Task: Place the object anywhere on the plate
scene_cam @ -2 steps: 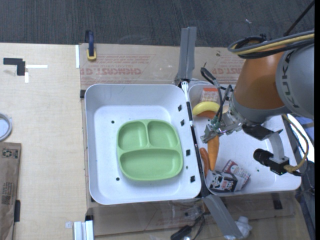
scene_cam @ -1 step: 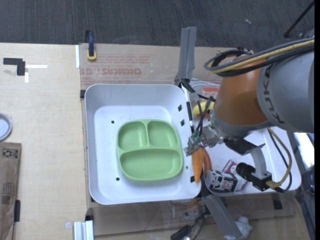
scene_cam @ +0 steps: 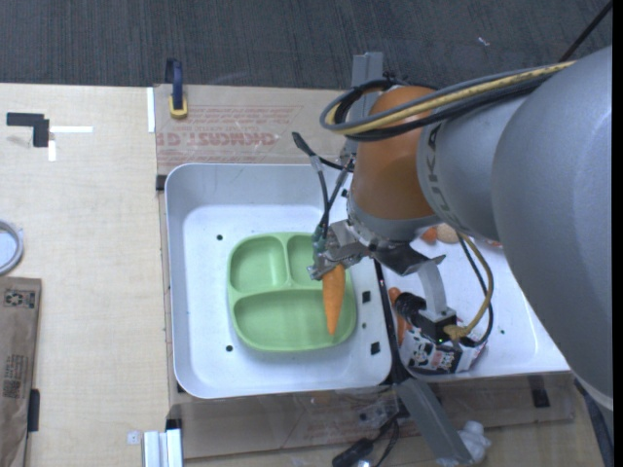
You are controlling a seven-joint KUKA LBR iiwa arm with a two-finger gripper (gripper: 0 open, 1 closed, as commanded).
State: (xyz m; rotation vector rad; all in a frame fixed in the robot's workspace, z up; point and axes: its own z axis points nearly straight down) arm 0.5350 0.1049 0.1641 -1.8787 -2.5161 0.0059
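Over left white bin (scene_cam: 195,261), gripper (scene_cam: 325,259) clamped on carrot (scene_cam: 334,302) hanging above green divided plate's (scene_cam: 263,300) right rim, likely to roll off toward the bin floor if dropped.

Beyond the gripper (scene_cam: 329,261), on the far side of the white bin, a strip of brown cardboard (scene_cam: 243,136) carries faint red lettering that appears mirrored or upside down and cannot be read with certainty. Far to the gripper's left, at the frame edge, a brown paper piece (scene_cam: 17,353) bears a small recycling-type symbol; its print is too small to read.
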